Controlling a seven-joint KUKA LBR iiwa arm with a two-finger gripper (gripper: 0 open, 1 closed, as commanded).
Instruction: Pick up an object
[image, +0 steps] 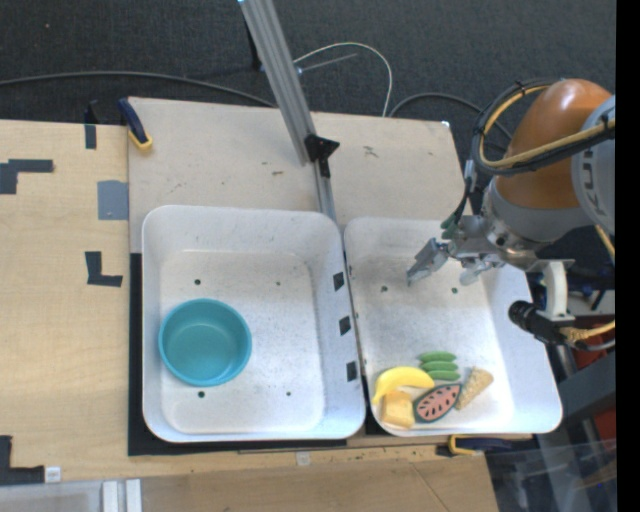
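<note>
Your hand (428, 262) sits over the upper part of the right bin (520, 400), fingers spread and pointing left and down, with nothing between them, so count the pick as not yet made. The likely targets are all bunched at the bin's near edge, well apart from the hand: a green pea pod (437, 363), a yellow banana (401, 381) with a yellow-orange chunk (399, 409) just under it (could be cheese or another fruit, too small to tell), a watermelon slice (437, 403) touching the banana's right side, and a tan wedge-shaped piece (476, 384) just right of the watermelon. The left bin (160, 230) holds a teal bowl (205, 342) in its near-left corner, also untouched and upright. By my read you're at the approach stage: nothing lifted, nothing gripped. What's left is everything that matters: choose one item, bring the hand down toward the cluster at the near edge, close on it, lift. The toys touching each other may make a clean single grasp harder.
</note>
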